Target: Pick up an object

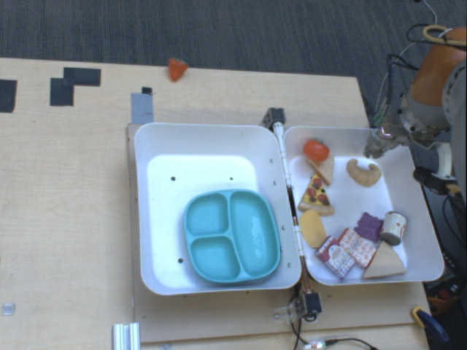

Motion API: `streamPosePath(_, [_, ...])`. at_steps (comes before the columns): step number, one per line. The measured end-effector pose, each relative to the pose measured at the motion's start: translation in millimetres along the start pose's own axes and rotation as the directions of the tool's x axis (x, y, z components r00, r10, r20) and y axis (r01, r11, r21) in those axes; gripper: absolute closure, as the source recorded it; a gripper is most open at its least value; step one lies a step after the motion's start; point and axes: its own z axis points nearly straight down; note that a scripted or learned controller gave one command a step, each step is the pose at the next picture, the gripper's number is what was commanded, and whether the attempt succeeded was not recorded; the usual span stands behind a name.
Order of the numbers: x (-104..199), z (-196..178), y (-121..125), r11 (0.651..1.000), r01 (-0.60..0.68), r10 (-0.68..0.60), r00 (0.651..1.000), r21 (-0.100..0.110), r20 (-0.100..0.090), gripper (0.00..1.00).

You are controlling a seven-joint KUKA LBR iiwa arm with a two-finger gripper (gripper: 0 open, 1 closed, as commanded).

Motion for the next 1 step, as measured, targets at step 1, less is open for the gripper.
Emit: streamPosePath(1, [0.6, 0.5, -0.2, 1.000, 0.000, 0.000, 1.000, 0.002, -0.001, 0.00])
